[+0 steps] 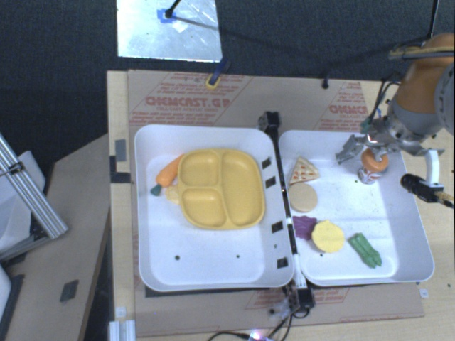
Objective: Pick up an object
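My gripper (pixel 372 153) hangs over the far right part of the right bin (pixel 398 219), below the arm's orange band. Directly under it is a small orange and white object (pixel 374 165); I cannot tell whether it is held or just lies on the bin floor. Further left in this bin lie a pizza-slice toy (pixel 303 170) and a tan round disc (pixel 303 197). Towards the front are a purple piece (pixel 304 226), a yellow round piece (pixel 328 236) and a green piece (pixel 365 249).
The left bin (pixel 153 254) holds a yellow divided plate (pixel 217 188), with an orange carrot (pixel 169 170) and small bits against its left side. A black clip strip (pixel 281 190) joins the two bins. A shiny metal sheet (pixel 168 20) lies beyond the bench.
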Motion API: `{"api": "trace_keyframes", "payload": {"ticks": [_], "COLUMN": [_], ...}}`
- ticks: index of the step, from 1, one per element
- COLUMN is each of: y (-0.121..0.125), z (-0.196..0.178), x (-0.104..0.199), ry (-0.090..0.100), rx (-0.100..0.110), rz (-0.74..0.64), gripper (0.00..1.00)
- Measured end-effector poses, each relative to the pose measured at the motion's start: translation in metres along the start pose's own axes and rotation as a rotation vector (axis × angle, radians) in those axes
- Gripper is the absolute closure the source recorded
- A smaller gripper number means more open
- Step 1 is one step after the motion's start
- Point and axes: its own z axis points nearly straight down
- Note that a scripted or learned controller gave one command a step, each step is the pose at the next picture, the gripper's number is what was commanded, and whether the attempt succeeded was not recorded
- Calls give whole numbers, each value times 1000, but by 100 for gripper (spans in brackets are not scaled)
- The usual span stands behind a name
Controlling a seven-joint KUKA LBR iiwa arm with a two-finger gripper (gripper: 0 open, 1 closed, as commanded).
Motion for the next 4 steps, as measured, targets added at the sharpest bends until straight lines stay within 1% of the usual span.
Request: {"api": "trace_keyframes", "payload": {"ticks": [1,4], "y": [4,5], "z": [-2,2], "x": [1,1], "ry": [-3,-5], "rx": [-15,-16], "rz": [-3,-2], "gripper": [0,0]}}
